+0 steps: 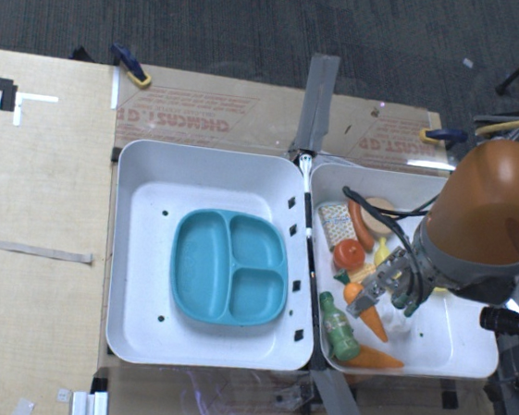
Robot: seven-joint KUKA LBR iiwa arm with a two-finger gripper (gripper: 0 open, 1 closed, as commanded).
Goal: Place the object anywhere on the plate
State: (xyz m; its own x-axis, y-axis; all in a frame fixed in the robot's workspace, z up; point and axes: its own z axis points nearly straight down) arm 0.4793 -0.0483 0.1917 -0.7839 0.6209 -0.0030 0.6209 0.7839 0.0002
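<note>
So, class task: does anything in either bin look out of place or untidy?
Nothing looks spilled or broken. The teal plate lies flat in the left bin. The toy foods, among them a green bottle and carrots, lie jumbled at the right bin's left side.

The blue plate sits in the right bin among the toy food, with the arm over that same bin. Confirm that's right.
Not quite. The camera view shows the blue plate alone in the left bin, not the right one. The toy food lies in the right bin, and the arm is over that bin.
</note>
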